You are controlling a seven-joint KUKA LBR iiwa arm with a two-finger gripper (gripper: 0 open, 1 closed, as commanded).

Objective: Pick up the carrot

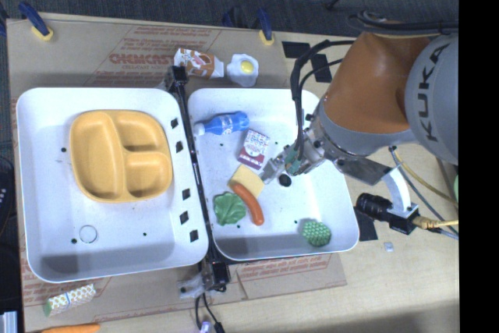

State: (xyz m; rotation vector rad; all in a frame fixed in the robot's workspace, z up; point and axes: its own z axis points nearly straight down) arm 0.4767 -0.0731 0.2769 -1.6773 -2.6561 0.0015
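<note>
Bins first: two shallow white ones side by side on the worktop [374, 277], the left bin [39, 191] and the right bin [335, 195]. One yellow divided tray [121, 154] sits in the left bin, three compartments showing.

Over to the right bin, six loose things: one blue bottle [222, 123] lying on its side near the far wall, one small purple-and-white packet [254, 149] just beyond centre, one yellow wedge [247, 182], one green leafy piece [229, 208], one green knobbly ball [316, 232] near the front right corner, and one carrot [251, 207].

That carrot is a short orange stick with rounded ends, lying flat on the bin floor at a slant, upper end touching the yellow wedge, the leafy piece just beside it on the left.

One arm [382, 93] comes in from the right, orange band big in view. Its claw [284, 165] hangs over the middle of the right bin, near the packet and above the wedge, apart from the carrot. Whether the claw is spread or closed, I cannot tell; nothing visible in it.

Beyond the bins, one small carton [195, 62] and one white-and-yellow egg piece [244, 69] rest on the worktop.
</note>
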